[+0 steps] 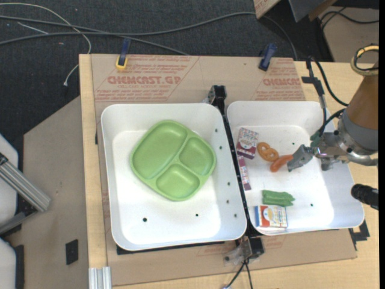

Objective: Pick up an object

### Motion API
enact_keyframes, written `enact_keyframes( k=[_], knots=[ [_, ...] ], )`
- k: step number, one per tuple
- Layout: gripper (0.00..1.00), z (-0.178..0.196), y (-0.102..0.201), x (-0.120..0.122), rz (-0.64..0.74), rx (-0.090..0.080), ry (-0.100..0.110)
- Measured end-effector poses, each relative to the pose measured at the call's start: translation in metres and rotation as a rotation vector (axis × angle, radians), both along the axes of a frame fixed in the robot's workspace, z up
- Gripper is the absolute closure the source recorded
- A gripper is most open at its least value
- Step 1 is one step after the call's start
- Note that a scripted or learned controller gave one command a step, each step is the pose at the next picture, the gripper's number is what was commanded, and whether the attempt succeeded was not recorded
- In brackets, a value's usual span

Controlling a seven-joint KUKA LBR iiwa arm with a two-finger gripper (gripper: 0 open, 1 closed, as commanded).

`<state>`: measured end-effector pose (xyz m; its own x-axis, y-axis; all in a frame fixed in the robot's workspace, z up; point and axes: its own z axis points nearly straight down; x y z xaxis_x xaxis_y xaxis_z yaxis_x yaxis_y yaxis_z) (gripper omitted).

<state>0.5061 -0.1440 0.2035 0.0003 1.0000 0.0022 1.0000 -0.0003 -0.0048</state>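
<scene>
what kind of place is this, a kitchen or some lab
Probably a robot lab, not a kitchen: two white bins on a clamped cardboard-covered bench, loose cables on carpet, and a robot hand over toy items.

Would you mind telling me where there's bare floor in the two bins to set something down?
In the left bin, free floor runs along the near edge below the green divided plate, and in the far left corner. In the right bin, the far strip above the orange ring is bare. Its near left is crowded: purple packet, green piece, small carton; the gripper hangs mid-bin.
</scene>
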Motion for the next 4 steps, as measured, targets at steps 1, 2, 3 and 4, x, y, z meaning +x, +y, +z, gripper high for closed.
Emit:
enact_keyframes(
  k=[1,2,3,4],
  knots=[
    [0.0,0.001,0.0,0.001,0.001,-0.001,-0.003],
    [0.0,-0.039,0.0,0.001,0.0,0.0,-0.002],
    [0.0,-0.081,0.001,0.004,0.0,0.001,0.0],
    [0.0,-0.121,0.002,0.003,0.0,0.001,0.0]
  ],
)
